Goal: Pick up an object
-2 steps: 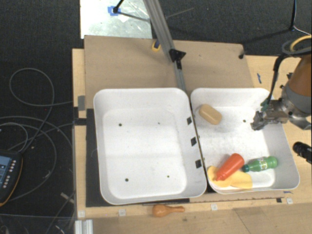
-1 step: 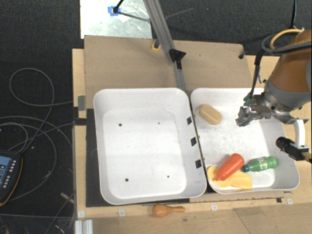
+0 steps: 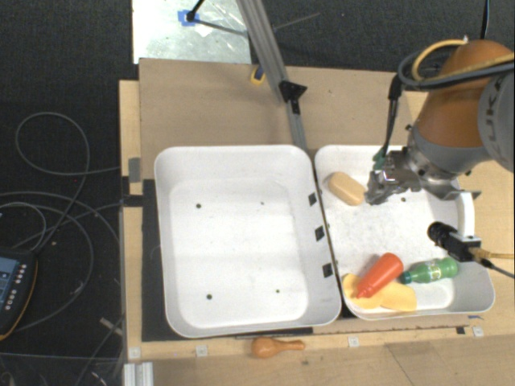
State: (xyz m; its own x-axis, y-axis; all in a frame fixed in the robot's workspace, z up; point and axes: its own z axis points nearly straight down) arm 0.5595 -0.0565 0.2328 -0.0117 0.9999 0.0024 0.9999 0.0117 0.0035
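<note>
My gripper (image 3: 377, 195) hangs over the back of the right bin (image 3: 475, 292), just right of a tan bread-like block (image 3: 345, 188) lying near the bin's back left corner. Nothing shows between its tips. At the bin's front lie a red-orange carrot-shaped object (image 3: 380, 274), a yellow flat piece (image 3: 397, 299) under it, and a green bottle (image 3: 430, 272).
The left bin (image 3: 177, 240) stands beside the right one, with black clips on the shared rim. A small tan gourd-shaped object (image 3: 274, 346) rests on the bench in front of the bins. A metal pole (image 3: 269, 51) slants across the back. Cables lie on the floor at left.
</note>
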